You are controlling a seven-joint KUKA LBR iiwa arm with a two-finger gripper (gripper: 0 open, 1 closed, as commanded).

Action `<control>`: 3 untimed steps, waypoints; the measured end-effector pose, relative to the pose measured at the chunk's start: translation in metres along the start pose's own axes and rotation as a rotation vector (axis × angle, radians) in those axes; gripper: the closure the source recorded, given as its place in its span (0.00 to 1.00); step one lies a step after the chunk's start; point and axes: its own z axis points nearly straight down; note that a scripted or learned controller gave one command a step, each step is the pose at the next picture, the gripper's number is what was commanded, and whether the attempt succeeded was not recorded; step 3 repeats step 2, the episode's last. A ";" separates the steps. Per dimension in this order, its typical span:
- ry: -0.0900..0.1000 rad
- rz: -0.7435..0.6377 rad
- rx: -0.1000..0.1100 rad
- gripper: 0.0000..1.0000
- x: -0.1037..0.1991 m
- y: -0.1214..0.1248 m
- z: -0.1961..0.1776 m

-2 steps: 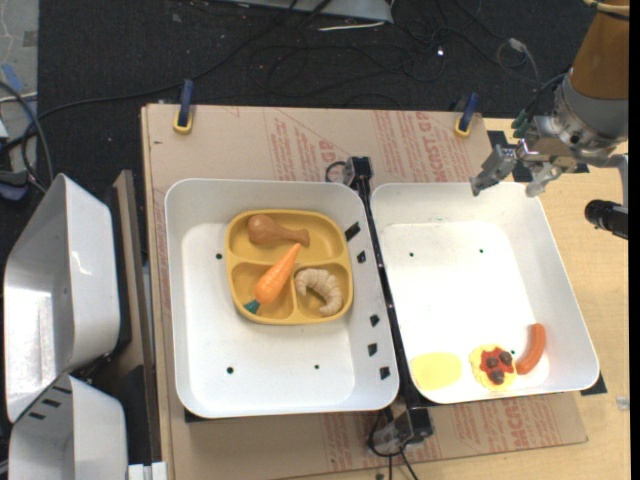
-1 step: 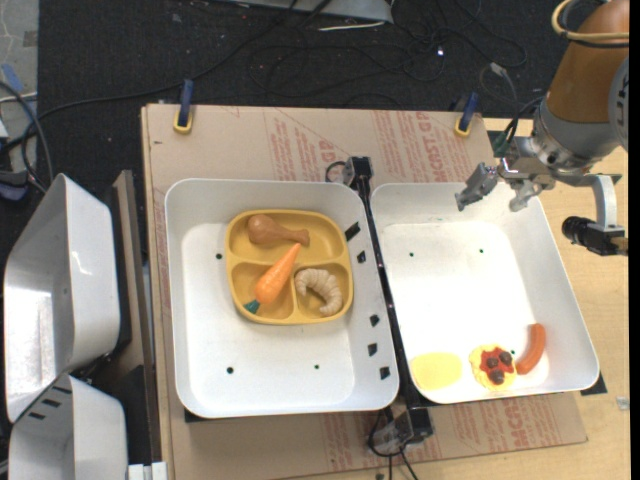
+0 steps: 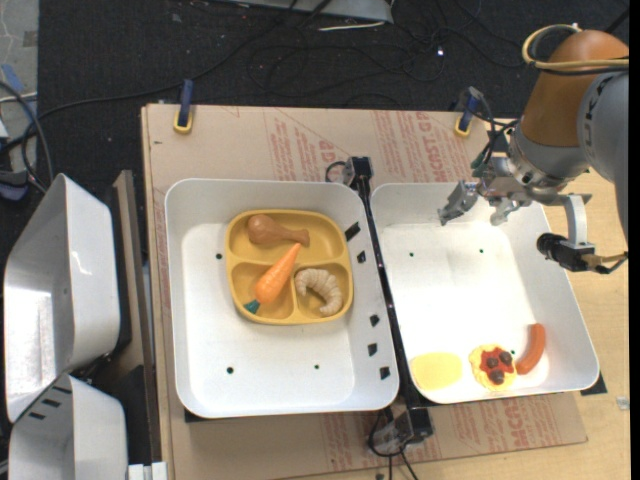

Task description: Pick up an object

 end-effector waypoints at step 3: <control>-0.001 -0.002 -0.006 1.00 0.008 0.007 0.036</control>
